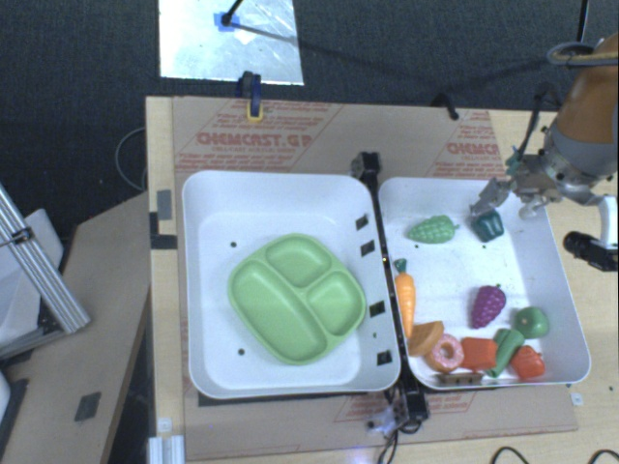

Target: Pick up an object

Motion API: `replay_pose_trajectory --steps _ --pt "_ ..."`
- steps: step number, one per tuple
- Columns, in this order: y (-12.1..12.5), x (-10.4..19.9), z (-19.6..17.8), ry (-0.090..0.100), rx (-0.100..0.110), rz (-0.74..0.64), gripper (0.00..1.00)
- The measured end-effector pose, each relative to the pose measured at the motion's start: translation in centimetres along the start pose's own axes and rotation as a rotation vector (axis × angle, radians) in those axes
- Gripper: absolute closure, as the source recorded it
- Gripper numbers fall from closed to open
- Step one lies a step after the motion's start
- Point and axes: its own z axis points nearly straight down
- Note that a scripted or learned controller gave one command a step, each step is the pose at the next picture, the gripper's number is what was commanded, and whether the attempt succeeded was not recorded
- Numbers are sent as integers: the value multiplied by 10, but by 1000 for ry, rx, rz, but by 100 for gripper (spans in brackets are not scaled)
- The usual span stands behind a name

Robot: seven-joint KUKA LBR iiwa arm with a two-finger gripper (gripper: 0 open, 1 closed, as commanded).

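My gripper [495,211] hangs over the far part of the right bin [566,288], reaching in from the upper right. A small teal toy [488,226] sits right at its tip, touching or nearly touching it; whether it is gripped is unclear. A knobbly green toy [431,229] lies just to the left. Nearer the front lie a carrot [404,303], purple grapes [487,304], a pink donut [447,354], a red-orange block [477,353] and a round green piece [530,321].
The left bin [208,259] holds a green divided plate [297,298]. A black clip-lined wall [382,278] separates the two bins. A red toy [528,363] and a green stalk [505,350] crowd the right bin's front corner.
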Motion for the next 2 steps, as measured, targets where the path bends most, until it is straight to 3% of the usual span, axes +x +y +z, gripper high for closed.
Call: replay_pose_trajectory --steps 1,2 --pt "3 1 -9 -2 -13 -3 0" --pt "5 3 33 -2 -11 -4 0"
